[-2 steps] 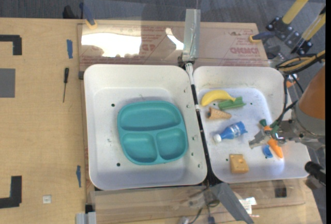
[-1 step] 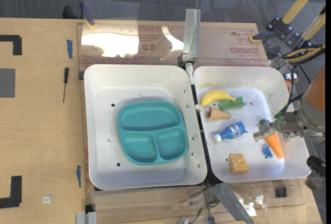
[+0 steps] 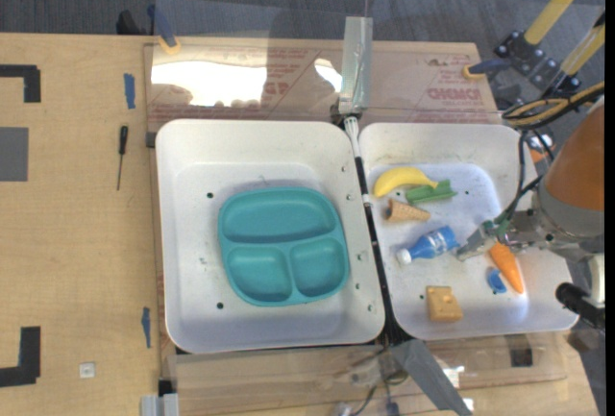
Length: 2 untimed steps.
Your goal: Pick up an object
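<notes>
I see the gripper (image 3: 478, 243) low in the right bin (image 3: 480, 140), between the blue bottle (image 3: 429, 244) and carrot (image 3: 506, 267); I cannot tell the jaws' state.

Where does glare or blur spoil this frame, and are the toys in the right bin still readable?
Camera view: strong white glare on the clear panel behind the left bin; the arm at the right edge is soft and blurred; the banana, blue bottle and carrot stay sharp, under even light with faint shadows.
</notes>
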Each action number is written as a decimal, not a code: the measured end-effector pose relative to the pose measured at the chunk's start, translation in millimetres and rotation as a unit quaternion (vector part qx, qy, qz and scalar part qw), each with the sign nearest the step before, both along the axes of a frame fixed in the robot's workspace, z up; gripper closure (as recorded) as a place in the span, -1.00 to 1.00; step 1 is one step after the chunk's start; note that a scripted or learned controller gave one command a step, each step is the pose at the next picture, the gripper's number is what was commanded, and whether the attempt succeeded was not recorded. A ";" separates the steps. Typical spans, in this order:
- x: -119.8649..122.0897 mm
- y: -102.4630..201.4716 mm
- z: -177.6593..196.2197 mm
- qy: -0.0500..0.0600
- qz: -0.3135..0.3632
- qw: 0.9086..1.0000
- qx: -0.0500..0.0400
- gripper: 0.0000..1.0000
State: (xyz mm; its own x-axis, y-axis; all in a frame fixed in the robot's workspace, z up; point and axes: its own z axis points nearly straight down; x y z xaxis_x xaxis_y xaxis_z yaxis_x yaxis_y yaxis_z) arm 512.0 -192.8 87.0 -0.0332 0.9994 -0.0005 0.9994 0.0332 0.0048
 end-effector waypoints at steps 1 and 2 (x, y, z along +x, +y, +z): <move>1.8 -0.6 12.0 -0.003 -0.001 1.000 -0.001 1.00; 12.9 75.0 134.5 0.000 -0.126 0.992 0.001 1.00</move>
